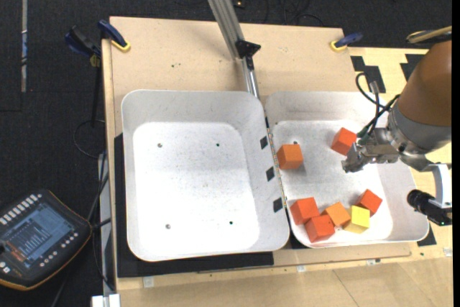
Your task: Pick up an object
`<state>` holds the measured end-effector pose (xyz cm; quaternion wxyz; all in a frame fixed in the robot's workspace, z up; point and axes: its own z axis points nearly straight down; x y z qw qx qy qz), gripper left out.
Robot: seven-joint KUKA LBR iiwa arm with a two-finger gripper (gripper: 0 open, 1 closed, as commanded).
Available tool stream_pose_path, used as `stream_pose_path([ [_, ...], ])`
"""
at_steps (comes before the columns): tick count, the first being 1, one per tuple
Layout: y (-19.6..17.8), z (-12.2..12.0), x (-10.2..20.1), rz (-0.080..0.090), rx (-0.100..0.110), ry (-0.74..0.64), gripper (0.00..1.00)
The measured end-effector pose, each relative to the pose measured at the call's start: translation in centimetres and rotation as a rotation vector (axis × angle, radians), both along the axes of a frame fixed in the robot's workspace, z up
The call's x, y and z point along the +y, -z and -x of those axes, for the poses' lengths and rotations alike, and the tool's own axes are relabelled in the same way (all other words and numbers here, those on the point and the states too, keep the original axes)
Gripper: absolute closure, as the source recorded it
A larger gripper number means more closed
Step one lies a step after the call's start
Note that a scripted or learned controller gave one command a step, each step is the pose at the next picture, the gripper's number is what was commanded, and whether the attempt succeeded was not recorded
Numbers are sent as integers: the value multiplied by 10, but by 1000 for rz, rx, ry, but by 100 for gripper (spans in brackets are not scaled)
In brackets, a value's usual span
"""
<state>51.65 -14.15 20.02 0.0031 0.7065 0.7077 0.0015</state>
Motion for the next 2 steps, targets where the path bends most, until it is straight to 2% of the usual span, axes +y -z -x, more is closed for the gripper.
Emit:
stream_pose_path([
  [1, -61, -4, 7, 0, -2, -2, 100],
  [2, -60, -28, 66, -3, 4, -7, 100],
])
